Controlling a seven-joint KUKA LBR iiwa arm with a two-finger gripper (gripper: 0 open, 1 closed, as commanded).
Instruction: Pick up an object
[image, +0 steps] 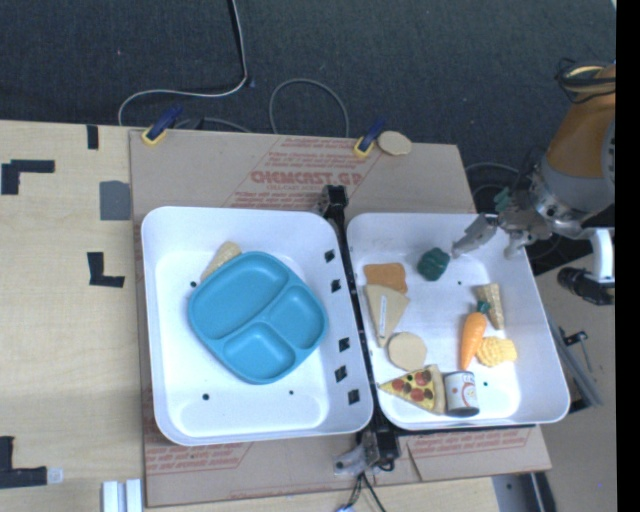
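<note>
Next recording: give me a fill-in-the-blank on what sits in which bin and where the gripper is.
1. The blue divided plate lies in the ____ bin.
2. The carrot is in the right bin, just left of a piece of yellow ____.
3. The small can lies beside the ____ slice at the right bin's near edge.
4. The gripper is above the right bin's far edge, to the ____ of the dark green object.

Missing words: left; corn; pizza; right

A blue divided plate (258, 316) lies in the left bin (165, 330), partly covering a tan piece (222, 258).
</note>
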